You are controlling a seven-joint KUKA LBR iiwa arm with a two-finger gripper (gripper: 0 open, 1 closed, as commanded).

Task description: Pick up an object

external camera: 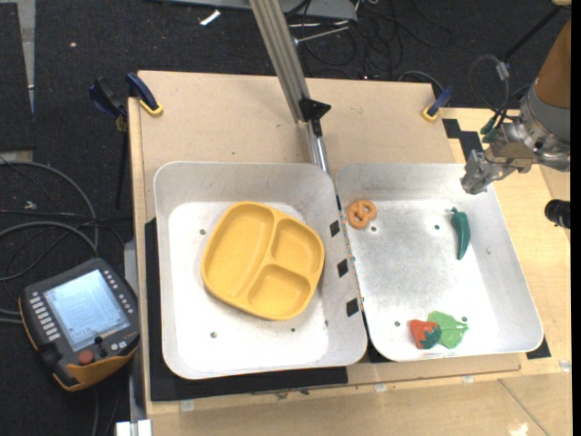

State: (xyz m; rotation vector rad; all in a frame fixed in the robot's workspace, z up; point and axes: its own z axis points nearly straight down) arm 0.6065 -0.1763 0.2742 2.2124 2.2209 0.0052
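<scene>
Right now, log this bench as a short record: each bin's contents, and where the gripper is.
left bin: yellow divided plate
right bin: pretzel near the left wall; green pepper toward the right; strawberry with green leaf at the front
gripper: above the right bin's far right corner, nothing seen in it
fingers: cannot tell
</scene>
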